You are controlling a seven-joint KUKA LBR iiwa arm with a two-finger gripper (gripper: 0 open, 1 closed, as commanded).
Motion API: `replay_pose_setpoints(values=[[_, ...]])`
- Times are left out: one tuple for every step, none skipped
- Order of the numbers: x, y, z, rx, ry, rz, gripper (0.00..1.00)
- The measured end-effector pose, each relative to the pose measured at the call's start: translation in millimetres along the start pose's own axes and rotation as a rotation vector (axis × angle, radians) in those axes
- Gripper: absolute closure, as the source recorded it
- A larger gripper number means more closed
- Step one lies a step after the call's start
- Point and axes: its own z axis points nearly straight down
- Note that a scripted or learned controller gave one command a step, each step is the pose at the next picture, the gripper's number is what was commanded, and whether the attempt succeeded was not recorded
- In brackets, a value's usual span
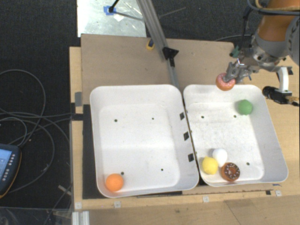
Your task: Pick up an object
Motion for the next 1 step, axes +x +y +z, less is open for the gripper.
replay_pose_setpoints(values=[[43.8,-16.7,8.3,0.005,0.002,-0.003,1.0]])
